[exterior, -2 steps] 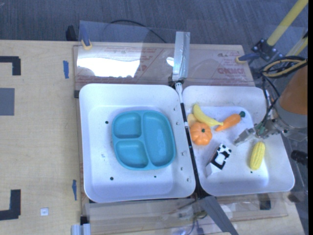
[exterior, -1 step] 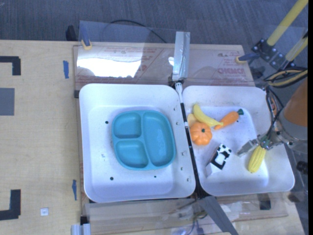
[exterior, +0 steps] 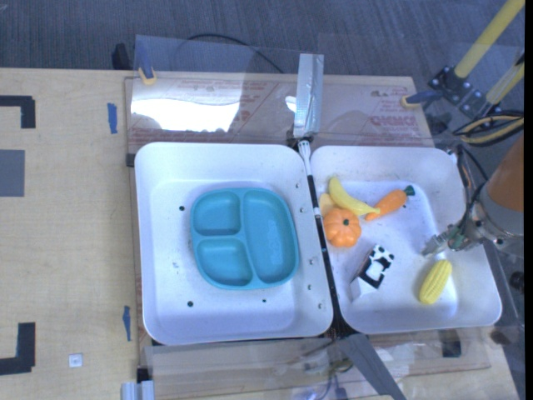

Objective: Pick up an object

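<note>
The right bin (exterior: 475,307) holds several toy foods. A yellow corn cob (exterior: 435,281) lies near its right side. A yellow banana (exterior: 346,198) and an orange carrot (exterior: 390,202) lie at the back, with an orange pumpkin (exterior: 341,228) just in front of them. A black-and-white block (exterior: 376,267) lies in the middle. My gripper (exterior: 444,242) hangs low at the bin's right side, just above and behind the corn cob, with nothing seen in it.
The left bin (exterior: 158,248) holds a turquoise divided plate (exterior: 245,237). A clear panel and a metal post (exterior: 308,97) stand behind the bins. Yellow-handled gear and cables (exterior: 466,73) sit at the back right.
</note>
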`<state>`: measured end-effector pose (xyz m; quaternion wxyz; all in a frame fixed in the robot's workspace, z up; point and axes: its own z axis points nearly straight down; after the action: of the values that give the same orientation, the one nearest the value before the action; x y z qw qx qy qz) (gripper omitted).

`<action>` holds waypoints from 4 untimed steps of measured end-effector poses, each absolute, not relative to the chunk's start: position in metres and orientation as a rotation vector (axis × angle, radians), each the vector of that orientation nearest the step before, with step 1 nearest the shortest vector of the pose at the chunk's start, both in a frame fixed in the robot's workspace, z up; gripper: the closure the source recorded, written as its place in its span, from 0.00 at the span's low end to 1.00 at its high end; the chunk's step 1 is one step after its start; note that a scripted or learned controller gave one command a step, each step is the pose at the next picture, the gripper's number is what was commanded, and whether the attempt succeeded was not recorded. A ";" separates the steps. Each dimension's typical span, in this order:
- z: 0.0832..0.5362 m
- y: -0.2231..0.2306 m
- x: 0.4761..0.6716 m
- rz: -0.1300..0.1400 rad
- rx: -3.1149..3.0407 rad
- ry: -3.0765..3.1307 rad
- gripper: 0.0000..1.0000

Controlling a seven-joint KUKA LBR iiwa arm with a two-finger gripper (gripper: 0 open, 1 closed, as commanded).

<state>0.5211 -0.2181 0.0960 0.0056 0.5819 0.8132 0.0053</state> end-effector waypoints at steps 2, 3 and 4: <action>0.239 -0.108 0.529 0.005 2.174 2.265 1.00; 0.194 -0.140 0.613 -0.008 2.301 2.144 1.00; 0.171 -0.184 0.659 -0.005 2.443 1.976 1.00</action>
<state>0.6594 -0.1835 0.1713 -0.0002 0.7775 0.6289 -0.0015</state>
